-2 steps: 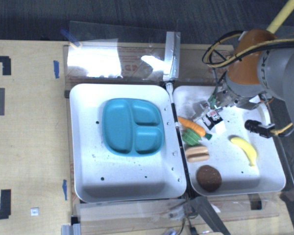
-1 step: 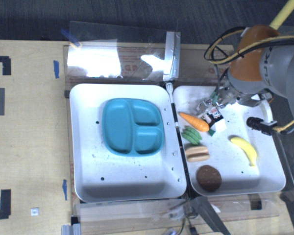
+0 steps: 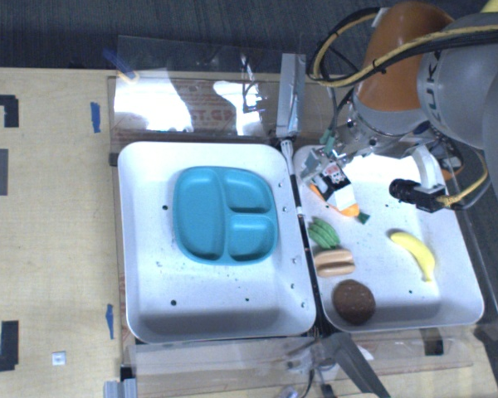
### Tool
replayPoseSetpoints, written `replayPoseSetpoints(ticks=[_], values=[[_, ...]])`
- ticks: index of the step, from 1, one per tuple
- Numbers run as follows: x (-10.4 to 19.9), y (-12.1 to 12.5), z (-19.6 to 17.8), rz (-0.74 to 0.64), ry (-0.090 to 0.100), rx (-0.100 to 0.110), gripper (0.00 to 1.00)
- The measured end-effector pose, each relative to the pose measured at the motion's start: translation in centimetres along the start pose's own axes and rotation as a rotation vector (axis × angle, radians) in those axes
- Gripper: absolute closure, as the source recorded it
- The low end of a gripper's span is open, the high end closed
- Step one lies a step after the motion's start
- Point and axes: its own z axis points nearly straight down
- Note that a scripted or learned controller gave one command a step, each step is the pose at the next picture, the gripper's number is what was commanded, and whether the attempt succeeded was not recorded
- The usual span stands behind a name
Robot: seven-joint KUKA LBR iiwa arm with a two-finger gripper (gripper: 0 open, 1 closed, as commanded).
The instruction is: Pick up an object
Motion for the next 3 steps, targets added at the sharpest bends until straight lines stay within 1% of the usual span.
replayPoseSetpoints(ticks=[1,2,3], values=[[2.8,-4.1,-3.3,-0.295,0.003,0.011,1.00],[6.9,-1.2,-4.7,-0.124,0.001,0.008,1.00],[6.4,-4.5,-3.6,-0.411,0.004,0.012,1.00]])
